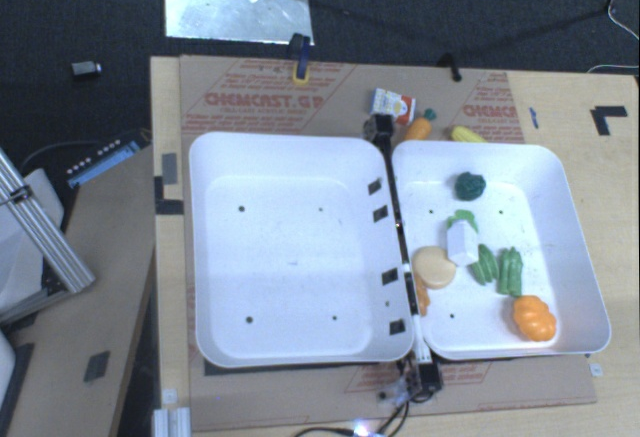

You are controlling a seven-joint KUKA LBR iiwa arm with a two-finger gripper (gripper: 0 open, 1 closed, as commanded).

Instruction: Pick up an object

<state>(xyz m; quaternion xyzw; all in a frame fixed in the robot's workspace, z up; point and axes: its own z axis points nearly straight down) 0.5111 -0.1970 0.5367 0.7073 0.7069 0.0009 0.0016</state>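
I am seeing the right shallow white bin (575,225) holding a dark green round lump (470,186), a small white block (461,244), green pods (499,268) lying with long axes roughly up-down the view, a tan disc (435,267) and an orange lumpy fruit (534,317); gripper state: I cannot tell.

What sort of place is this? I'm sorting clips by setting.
Probably a robotics lab grasping bench: two white bins clipped together on cardboard, toy food such as an orange pepper, and an aluminium frame at the left edge.
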